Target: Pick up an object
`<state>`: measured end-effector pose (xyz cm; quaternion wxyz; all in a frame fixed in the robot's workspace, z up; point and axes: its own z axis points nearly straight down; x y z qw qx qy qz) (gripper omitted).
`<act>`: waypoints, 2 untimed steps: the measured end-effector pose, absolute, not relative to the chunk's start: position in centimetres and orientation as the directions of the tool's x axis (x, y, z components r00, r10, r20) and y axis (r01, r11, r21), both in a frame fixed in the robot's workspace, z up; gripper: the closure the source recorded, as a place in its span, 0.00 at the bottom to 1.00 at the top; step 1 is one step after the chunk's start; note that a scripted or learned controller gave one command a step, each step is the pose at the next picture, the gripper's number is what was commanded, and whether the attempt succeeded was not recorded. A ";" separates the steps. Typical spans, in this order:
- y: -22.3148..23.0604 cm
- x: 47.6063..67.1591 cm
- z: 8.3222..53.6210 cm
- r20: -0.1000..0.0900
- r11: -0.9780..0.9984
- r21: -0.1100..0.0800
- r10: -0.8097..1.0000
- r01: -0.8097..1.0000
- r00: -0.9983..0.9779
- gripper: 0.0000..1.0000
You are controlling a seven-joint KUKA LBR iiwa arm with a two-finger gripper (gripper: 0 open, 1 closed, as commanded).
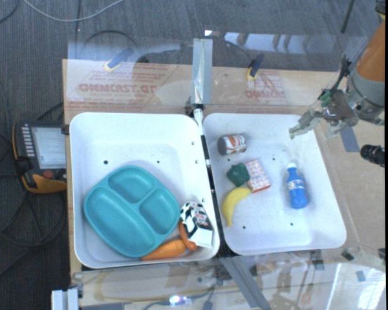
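The right bin (pixel 323 234) holds a small can (pixel 233 144) lying on its side, a dark green item (pixel 238 174), a red and white packet (pixel 257 175), a banana (pixel 234 202) and a blue bottle (pixel 297 186). My gripper (pixel 322 129) hovers above the bin's far right corner, up and to the right of the bottle. It is open, its two fingers spread apart with nothing between them. The orange band of the arm (pixel 378 53) sits at the right edge of the view.
The left bin (pixel 90 134) holds a teal divided plate (pixel 130 210), an orange carrot (pixel 171 249) and a black and white carton (pixel 197 221) at its near right corner. A ridge (pixel 205 166) separates the two bins. A handheld device (pixel 42 154) lies left of the bench.
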<state>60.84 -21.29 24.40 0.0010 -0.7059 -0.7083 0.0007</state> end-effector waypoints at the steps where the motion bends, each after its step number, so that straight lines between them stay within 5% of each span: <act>1: -21.2 60.9 25.3 0.000 0.006 -0.003 1.000 1.000 -0.006 1.00; 2: -21.2 60.9 25.3 -0.001 0.006 -0.004 1.000 1.000 -0.006 0.00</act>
